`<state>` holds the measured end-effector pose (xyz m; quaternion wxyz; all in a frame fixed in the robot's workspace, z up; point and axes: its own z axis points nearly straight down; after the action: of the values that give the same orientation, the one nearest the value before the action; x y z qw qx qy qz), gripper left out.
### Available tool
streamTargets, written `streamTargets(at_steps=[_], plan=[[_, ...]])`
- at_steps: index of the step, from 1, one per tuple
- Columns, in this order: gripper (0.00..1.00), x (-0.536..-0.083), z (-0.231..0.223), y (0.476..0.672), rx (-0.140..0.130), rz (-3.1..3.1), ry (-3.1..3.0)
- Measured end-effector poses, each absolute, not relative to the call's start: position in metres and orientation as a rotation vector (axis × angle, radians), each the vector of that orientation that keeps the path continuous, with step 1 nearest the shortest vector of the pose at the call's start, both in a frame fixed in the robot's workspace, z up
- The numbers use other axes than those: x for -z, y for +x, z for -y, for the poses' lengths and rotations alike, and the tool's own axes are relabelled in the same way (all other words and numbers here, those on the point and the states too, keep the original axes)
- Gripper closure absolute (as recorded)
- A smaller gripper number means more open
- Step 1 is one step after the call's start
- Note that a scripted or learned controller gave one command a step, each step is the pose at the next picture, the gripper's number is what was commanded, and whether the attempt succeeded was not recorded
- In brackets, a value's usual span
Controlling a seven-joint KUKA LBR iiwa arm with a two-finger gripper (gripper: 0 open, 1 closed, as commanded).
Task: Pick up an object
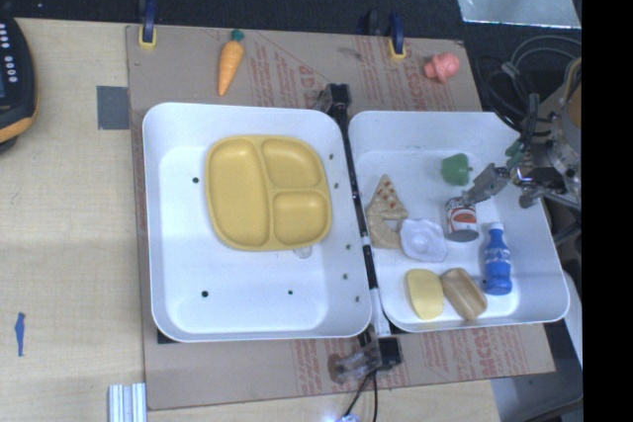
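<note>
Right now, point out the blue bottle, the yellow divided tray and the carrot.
blue bottle (pixel 497 264): camera view, on its body below the white cap.
yellow divided tray (pixel 237 193): camera view, floor of its large left compartment.
carrot (pixel 228 66): camera view, middle of its orange body.

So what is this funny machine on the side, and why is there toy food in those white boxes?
That is a robot arm with a gripper reaching in from the right. A camera above the bench looks down on two white bins. The left bin holds a yellow divided plate. The right bin holds pretend food: a green pepper, a small can, a blue bottle, a sandwich wedge and a bread roll. The gripper hangs just above the can, holding nothing. A toy carrot lies outside.
</note>
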<state>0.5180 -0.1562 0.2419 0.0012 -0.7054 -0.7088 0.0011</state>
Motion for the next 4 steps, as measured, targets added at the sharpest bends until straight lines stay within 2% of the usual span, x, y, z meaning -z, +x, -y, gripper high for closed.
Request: streamTargets(at_steps=[1,2,3,4], plan=[[0.0,-0.169,0.183,0.547,-0.009,2.223,-2.214],[0.0,-0.087,0.213,0.482,-0.011,2.214,-2.214],[0.0,-0.093,0.196,0.552,0.002,2.234,-2.213],[0.0,-0.168,0.212,0.66,0.009,2.24,-2.222]])
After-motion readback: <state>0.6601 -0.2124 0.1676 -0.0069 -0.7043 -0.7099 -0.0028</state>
